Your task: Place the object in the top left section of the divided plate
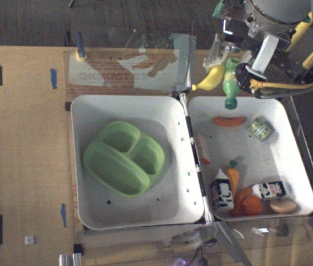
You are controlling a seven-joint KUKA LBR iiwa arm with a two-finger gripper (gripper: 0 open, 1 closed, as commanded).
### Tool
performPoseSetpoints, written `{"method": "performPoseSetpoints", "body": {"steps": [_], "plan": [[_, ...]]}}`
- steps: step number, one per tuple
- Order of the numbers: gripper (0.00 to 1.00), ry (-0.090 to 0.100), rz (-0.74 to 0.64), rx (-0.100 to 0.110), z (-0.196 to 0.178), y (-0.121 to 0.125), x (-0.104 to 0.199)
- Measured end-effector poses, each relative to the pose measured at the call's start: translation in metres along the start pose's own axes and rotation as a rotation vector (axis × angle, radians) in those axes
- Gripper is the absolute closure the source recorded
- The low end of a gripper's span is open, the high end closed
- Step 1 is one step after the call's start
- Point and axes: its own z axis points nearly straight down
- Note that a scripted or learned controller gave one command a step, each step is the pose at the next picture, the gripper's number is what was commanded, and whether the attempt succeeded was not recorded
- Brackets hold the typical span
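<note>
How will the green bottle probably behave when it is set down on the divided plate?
The green bottle looks like smooth, rigid plastic, so probably light and somewhat slippery. Its round, narrow shape suggests it may roll inside a section of the green divided plate, or tip if placed upright.

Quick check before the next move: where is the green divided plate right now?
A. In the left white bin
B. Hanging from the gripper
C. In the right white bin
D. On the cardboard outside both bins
A: the green divided plate lies flat on the floor of the left white bin, its sections holding nothing.
</note>
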Motion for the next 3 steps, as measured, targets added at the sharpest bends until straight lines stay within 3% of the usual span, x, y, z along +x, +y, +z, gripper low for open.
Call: {"method": "performPoseSetpoints", "body": {"steps": [1,2,3], "plan": [[1.0,0.0,-0.128,0.002,0.084,-0.065,-0.093],[1.0,0.001,-0.135,0.002,0.158,-0.107,-0.09],[1.0,0.002,-0.254,0.002,0.175,-0.083,-0.168]]}}
